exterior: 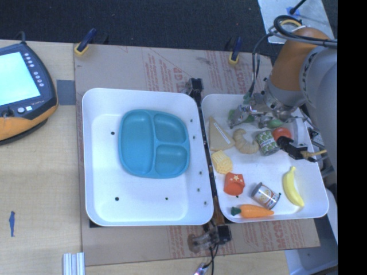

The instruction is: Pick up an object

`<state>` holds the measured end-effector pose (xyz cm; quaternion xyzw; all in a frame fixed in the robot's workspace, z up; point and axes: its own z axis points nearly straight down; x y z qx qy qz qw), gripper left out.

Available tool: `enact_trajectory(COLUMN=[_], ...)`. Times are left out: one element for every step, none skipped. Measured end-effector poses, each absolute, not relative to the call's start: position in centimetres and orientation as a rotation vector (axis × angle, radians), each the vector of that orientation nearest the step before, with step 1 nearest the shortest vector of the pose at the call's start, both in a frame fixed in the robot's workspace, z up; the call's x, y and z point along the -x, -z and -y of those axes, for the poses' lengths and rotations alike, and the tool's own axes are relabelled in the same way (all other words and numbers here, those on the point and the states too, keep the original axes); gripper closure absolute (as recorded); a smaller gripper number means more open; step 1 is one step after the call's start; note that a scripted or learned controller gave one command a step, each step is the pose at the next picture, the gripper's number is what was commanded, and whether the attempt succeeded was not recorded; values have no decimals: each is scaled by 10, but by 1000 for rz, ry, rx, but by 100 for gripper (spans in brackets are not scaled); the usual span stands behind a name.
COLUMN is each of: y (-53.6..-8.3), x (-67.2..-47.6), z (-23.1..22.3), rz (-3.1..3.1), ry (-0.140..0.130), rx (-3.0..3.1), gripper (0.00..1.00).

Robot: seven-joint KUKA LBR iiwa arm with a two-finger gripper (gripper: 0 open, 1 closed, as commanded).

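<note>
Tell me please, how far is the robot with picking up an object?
Done: the gripper is down at the far end of the right bin, among the toy food. In hand: nothing visibly held. Left: the grasp and lift; the banana, carrot and can lie in the bin.

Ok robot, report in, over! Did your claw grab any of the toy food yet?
Gripper low over the right bin's far end, among the toy food. No grab visible. Banana, carrot, can lie loose near the front. Blue plate in left bin.
</note>
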<state>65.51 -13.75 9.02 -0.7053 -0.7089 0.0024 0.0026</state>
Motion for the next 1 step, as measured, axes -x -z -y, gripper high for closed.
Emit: enact_trajectory(y=[-102], x=[-656], z=[138], rz=[2227], ry=[-7], rx=[2210], gripper=[100])
